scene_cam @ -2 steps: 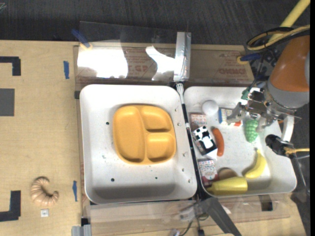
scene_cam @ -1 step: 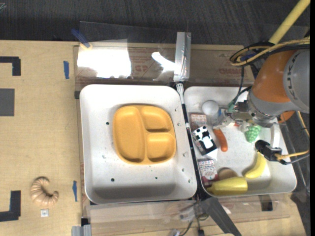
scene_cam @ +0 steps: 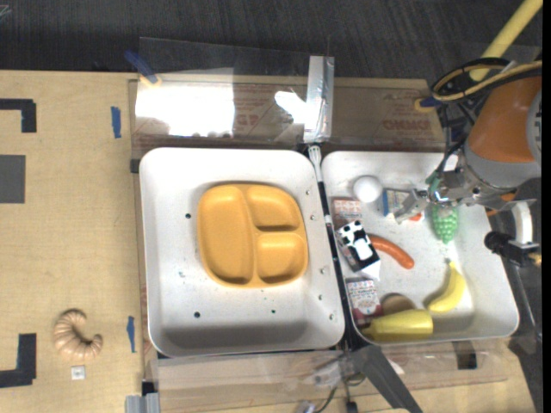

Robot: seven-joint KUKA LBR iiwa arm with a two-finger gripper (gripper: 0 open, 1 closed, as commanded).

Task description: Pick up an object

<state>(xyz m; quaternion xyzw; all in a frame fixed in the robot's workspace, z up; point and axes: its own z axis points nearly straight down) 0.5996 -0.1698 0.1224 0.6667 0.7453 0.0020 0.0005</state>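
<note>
The right bin (scene_cam: pixel 491 312) holds several small objects. A white ball (scene_cam: pixel 368 188) lies at its back left, and a green bumpy piece (scene_cam: pixel 445 223) sits toward the right. An orange sausage shape (scene_cam: pixel 394 252) is in the middle, with a black-and-white toy (scene_cam: pixel 355 241) beside it. A banana (scene_cam: pixel 448 289), a yellow block (scene_cam: pixel 400 323) and a small brown item (scene_cam: pixel 396 303) lie along the front. My gripper (scene_cam: pixel 437 193) hangs low over the back of this bin, just above the green piece and beside a small silvery packet (scene_cam: pixel 399 203).
The left bin (scene_cam: pixel 164 231) carries a yellow divided plate (scene_cam: pixel 251 233). Printed cards (scene_cam: pixel 362 294) lie along the right bin's left wall. A tan curled toy (scene_cam: pixel 77 334) rests on the bench at the far left. Clear plastic sheeting (scene_cam: pixel 232 106) stands behind the bins.
</note>
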